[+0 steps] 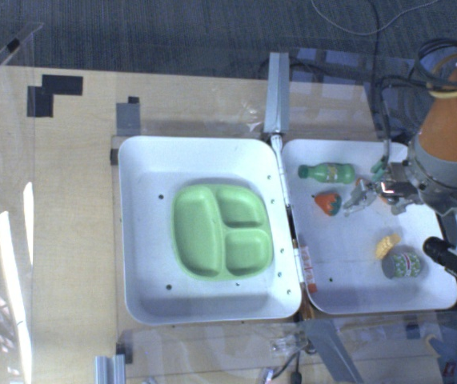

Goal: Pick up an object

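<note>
Nearest, a round grey-green can lies beside a small yellow piece in the right bin — smooth white plastic. Gripper, fingers spread, holding nothing, just beside a red-orange toy; green bottle lies above.

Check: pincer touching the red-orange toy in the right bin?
Cannot tell. In the camera view the pincer tips sit right beside the red-orange toy, with no clear gap and no plain contact at this resolution.
</note>
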Controlling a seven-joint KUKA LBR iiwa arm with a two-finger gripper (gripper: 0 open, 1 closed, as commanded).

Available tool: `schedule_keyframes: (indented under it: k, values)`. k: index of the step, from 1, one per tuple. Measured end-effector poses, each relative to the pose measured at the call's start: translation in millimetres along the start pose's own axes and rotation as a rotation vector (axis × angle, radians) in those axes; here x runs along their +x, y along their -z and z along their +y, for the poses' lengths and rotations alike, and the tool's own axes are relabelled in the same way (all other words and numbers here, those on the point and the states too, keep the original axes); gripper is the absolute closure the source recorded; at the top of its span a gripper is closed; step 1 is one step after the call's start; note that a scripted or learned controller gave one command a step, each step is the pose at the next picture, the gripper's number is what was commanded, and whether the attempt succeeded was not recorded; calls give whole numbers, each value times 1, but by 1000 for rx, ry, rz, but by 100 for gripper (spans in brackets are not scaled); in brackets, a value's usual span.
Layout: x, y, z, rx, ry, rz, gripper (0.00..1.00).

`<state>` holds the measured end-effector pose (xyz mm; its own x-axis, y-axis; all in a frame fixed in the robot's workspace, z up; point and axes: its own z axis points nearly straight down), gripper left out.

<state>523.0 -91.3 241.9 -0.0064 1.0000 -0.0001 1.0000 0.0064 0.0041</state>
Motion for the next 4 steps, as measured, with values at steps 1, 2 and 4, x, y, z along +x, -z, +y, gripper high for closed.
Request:
schedule_keyframes:
  k: [1, 2, 4]
  values:
    - [-23, -49, 69, -1, 149, 0, 0]
    - [-8, -154, 104, -6, 166, -2, 0]
    - [40, 2, 107, -4, 75, -1, 100]
